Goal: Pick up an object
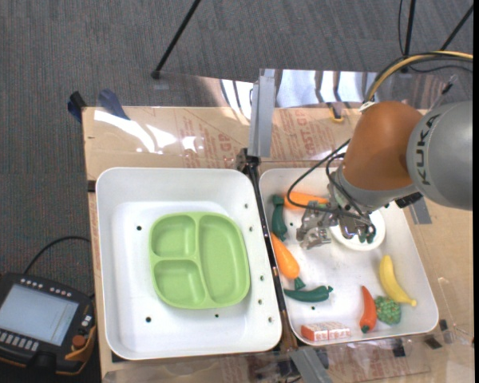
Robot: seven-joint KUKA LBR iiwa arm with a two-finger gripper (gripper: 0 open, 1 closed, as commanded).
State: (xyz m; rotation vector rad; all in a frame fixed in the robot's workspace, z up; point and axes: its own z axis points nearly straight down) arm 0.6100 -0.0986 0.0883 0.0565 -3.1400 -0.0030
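One fixed camera above the bench, looking down at a slant.
It takes in both bins whole, the left bin (112,294) and the right bin (419,282) side by side, with grey carpet (80,38) beyond the far edge of the bench (144,130). The arm (431,154) enters from the right. The view is middling near, wide enough to catch a pendant (36,317) on the floor at lower left.

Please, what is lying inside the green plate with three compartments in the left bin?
Nothing can be seen in the green plate: all three of its compartments show bare green surface. It lies flat in the left bin. What is under the plate cannot be seen, because the plate covers it.
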